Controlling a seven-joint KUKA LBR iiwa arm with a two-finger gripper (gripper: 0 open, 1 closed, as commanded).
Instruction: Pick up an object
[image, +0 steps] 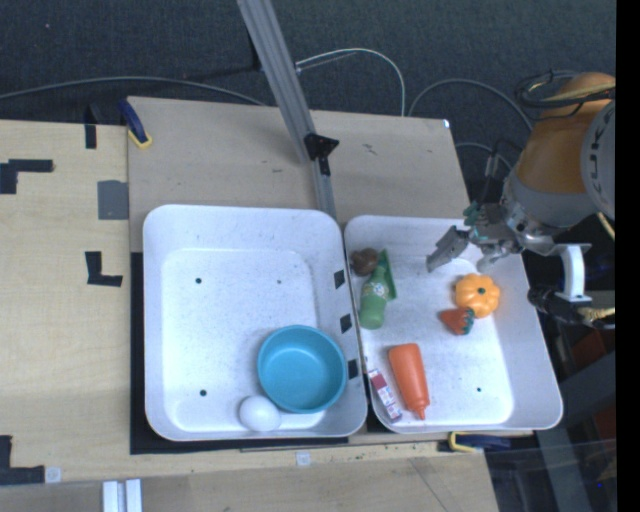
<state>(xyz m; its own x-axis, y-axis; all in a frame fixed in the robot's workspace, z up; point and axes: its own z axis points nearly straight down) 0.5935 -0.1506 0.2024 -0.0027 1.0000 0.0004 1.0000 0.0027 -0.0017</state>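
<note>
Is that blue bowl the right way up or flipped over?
Right way up: the blue bowl shows its open hollow inside, sitting in the left bin.

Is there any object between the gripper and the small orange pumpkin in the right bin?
Nothing visible stands between them. The gripper, fingers spread open, hangs just up-left of the orange pumpkin, with bare bin floor between. The small red piece lies on the pumpkin's far side.

Even diffuse overhead light, soft faint shadows, mild grain, slight softness, no harsh glare
</note>
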